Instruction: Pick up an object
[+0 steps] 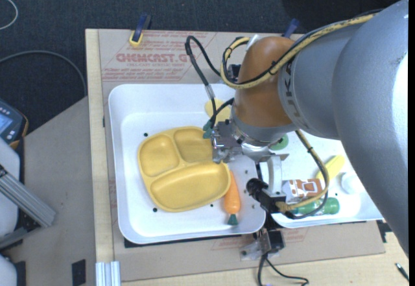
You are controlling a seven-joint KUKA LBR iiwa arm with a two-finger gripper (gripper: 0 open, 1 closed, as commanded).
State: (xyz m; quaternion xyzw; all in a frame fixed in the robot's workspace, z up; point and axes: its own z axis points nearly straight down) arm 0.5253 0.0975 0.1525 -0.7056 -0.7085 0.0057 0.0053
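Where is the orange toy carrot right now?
The orange toy carrot lies in the left white bin, near its front right corner, against the right edge of the yellow divided plastic plate.

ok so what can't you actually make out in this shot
- Tool, camera view: the grey arm with its orange band covers it from above, so its grip state cannot be told.
- Small yellow object at the left white bin's back: mostly behind the arm and cables.
- Green round item: only an edge peeks out under the wrist.
- Right white bin: largely covered by the arm; the orange-and-white packet is partly behind cables.
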